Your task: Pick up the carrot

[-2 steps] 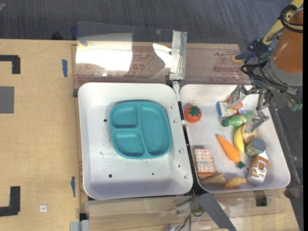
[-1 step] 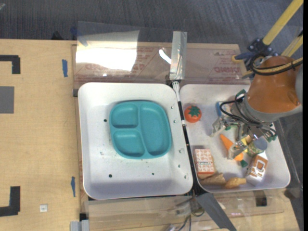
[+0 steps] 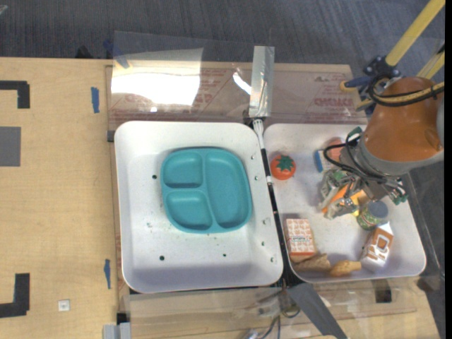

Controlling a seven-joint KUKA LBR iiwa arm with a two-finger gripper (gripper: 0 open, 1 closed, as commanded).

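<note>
Carrot (image 3: 337,198) is in the right bin (image 3: 417,256), right up in the middle of it, lying at a slant with the gripper (image 3: 344,196) down on top of it. Honestly can't tell whether the gripper is open or closed, or whether it's got the carrot at all, too much clutter under the wrist.

Other stuff in that bin: a tomato (image 3: 282,167) near the left wall, a small box (image 3: 300,236) below it, a bread piece (image 3: 345,267) along the front edge, a little carton (image 3: 378,247) tilted at the right, and a can (image 3: 369,219) just above the carton. Left bin (image 3: 134,260) has a teal divided plate (image 3: 207,189) sitting in the middle.
</note>
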